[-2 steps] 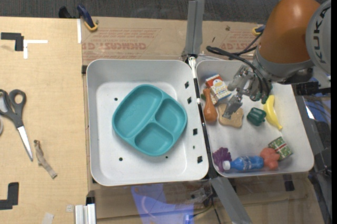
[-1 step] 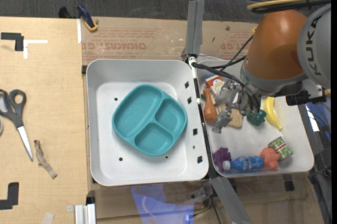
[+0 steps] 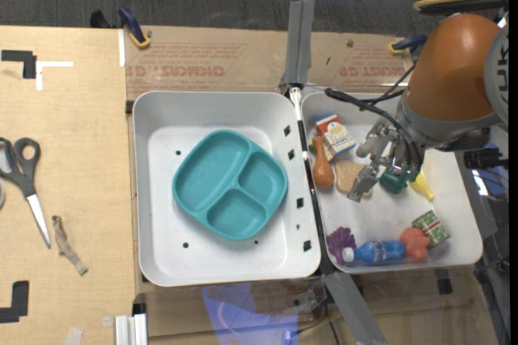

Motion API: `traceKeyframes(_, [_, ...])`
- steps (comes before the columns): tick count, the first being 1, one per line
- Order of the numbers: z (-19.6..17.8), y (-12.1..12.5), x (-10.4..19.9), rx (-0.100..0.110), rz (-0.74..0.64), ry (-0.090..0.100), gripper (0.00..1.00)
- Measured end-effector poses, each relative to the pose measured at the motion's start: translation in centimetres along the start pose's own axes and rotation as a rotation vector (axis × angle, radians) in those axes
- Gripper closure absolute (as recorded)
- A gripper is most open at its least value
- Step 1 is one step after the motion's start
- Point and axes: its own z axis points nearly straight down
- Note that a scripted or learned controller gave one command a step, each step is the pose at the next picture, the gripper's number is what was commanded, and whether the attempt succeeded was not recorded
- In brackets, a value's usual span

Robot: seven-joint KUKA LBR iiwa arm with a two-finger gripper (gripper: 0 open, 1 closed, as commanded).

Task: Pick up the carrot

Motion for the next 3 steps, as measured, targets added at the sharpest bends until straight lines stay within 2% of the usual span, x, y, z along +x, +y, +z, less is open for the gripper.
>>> traceKeyframes(1, [9.5,-1.6,-3.6,-0.002,-0.080,-0.009,0.00])
traceKeyframes(2, [9.5,-0.7,-6.1,-0.002,-0.087,-0.009,0.00])
traceKeyframes(3, [8.4,-0.7,-6.3,-0.004,-0.089,-0.018,1.00])
